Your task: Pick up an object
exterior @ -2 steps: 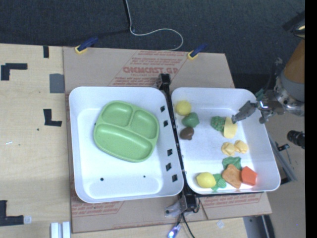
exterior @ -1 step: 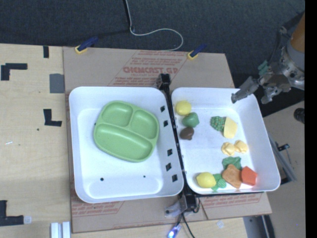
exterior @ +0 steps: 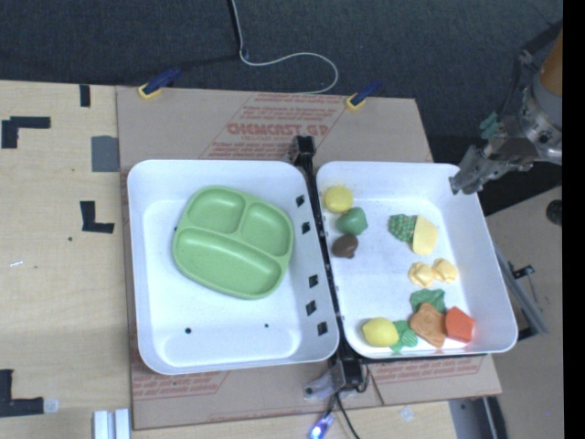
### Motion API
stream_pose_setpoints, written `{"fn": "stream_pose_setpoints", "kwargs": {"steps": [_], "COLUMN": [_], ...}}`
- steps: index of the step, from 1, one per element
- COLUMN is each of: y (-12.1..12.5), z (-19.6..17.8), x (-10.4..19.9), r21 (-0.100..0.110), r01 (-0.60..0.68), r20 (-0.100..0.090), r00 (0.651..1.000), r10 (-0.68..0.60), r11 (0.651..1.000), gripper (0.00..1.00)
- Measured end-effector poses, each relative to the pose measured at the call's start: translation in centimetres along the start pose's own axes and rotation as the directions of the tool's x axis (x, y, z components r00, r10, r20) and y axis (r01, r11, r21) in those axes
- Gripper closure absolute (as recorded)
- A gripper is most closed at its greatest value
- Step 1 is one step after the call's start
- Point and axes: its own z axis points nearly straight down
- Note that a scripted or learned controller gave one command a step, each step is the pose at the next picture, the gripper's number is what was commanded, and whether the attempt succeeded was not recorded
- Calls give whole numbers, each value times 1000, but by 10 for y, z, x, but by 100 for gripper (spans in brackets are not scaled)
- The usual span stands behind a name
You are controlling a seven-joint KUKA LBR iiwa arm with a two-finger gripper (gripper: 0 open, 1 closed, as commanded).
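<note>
1. Gripper [exterior: 468,179] hanging over the top right corner of the right bin [exterior: 489,254], nothing between the fingers; spread or pressed together, can't tell.
2. Toy food all down in that bin, well apart from the fingers: yellow ball [exterior: 337,198], green lump [exterior: 353,219], brown lump [exterior: 345,244] by the divider.
3. Closest to the fingers: yellow wedge [exterior: 425,235], below and left.
4. Green tray [exterior: 233,240] in the left bin [exterior: 155,273].
</note>
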Motion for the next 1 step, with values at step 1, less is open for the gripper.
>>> {"fn": "stream_pose_setpoints", "kwargs": {"steps": [1], "y": [-9], "z": [-161], "x": [39], "r21": [-20], "r01": [4], "r20": [1], "r00": [1000], "r10": [-3], "r11": [1000], "gripper": [100]}}
